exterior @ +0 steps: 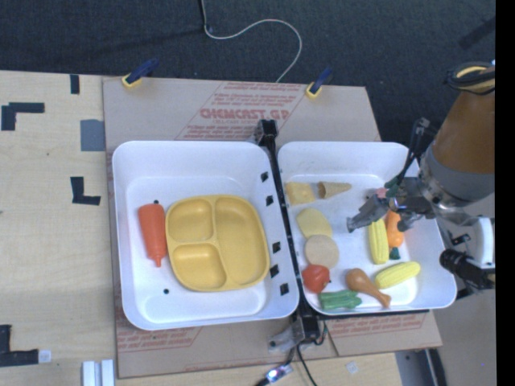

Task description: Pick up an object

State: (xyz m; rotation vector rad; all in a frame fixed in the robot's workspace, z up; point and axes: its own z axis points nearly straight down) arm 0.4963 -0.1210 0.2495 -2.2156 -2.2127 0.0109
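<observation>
The corn cob point(377, 241), upright at about three o'clock in the right bin point(354, 153), looks the likeliest target, with a small orange piece point(393, 228) just beside it. The tool point(378, 213) hovers at the cob's twelve o'clock end, grasping nothing; whether it is spread or clenched I cannot tell. This seems the approach step: next it must centre over the cob, descend and close. A yellow tray point(216, 241) sits in the left bin point(129, 167).

The end effector point(376, 213) hangs low in the right bin point(358, 153), just beside an upright corn cob point(376, 242) and an orange piece point(394, 229). A chicken drumstick point(368, 286) lies near the front wall. In the left bin point(129, 167), a carrot point(151, 232) lies beside a yellow divided plate point(216, 241).
</observation>
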